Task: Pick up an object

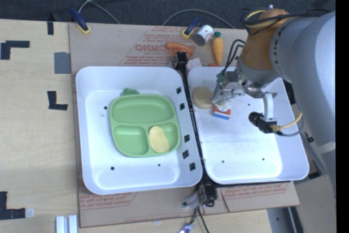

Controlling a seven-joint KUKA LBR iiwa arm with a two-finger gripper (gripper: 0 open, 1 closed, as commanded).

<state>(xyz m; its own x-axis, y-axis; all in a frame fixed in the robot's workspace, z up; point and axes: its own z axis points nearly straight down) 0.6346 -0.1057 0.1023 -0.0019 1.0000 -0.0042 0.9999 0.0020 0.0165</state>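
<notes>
From my remote station I looked down at a slant on two shallow white bins sitting side by side on a brown board. The left bin [92,172] held a green divided plate [144,124] near its middle, with a pale yellow piece [158,139] lying in the plate's lower right compartment; bare white floor ran all around the plate.

The grey arm [305,57] reached in from the right, its orange band above the wrist. The gripper [221,100] hung over the upper left part of the right bin [262,166], close to the divider between the bins. I could not tell how its fingers stood. Directly below it sat a small red, white and blue carton [221,113], and just to its left a tan round disc [202,99] lay beside the divider. The lower half of the right bin's floor was open white space.

Beyond the bins' far rim, on the board, lay an orange carrot [218,49], a small white cup [204,35] and a reddish sausage-shaped toy [180,47].
</notes>
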